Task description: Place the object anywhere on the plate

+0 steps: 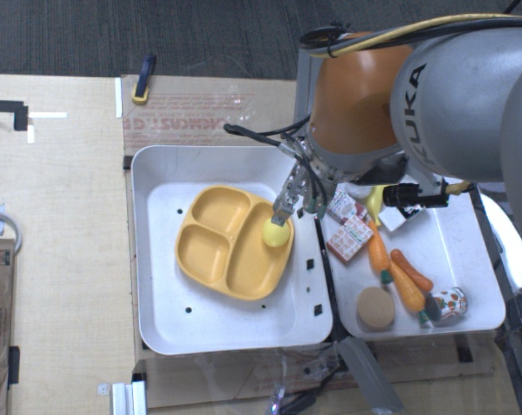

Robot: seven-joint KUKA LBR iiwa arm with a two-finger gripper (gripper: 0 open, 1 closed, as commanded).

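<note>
A yellow divided plate [222, 253] lies in the left white bin [157, 318]. A small yellow lemon-like object [276, 235] rests on the plate's right edge, over the long right compartment. My gripper [283, 217] hangs right above it, its grey fingers pointing down onto the object's top. The fingers sit close on the object's upper part, with the object between their tips.
The right bin [486, 309] holds two carrots [399, 275], a red and white carton [350, 236], a round brown bun [375, 308], a small patterned cup [447, 303] and a yellow piece [375, 201]. The arm's bulk covers that bin's upper part.
</note>
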